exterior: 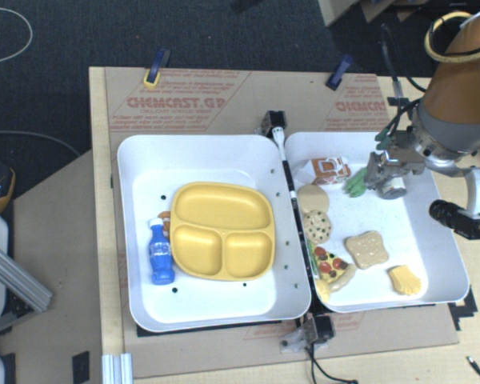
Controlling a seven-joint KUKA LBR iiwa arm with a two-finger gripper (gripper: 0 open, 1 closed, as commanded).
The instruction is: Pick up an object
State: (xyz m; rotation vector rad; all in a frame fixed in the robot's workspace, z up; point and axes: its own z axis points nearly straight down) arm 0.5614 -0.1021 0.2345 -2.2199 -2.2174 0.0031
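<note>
Two white bins on the worktop, arm over the right one

The claw (382, 179) hung low in the right bin (440, 250) beside a green item (355, 185); toast (367, 249), cookie (317, 227) and pizza slice (330, 264) lay nearby. The left bin (136, 174) held a yellow tray (222, 230) and blue bottle (160, 254).

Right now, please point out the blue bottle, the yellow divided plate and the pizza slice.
blue bottle (161, 256): camera view, on its label, mid-body.
yellow divided plate (221, 205): camera view, floor of its large upper compartment.
pizza slice (331, 266): camera view, its topped surface.

"CHEMCAST GP" on brown board (194, 101)
</note>
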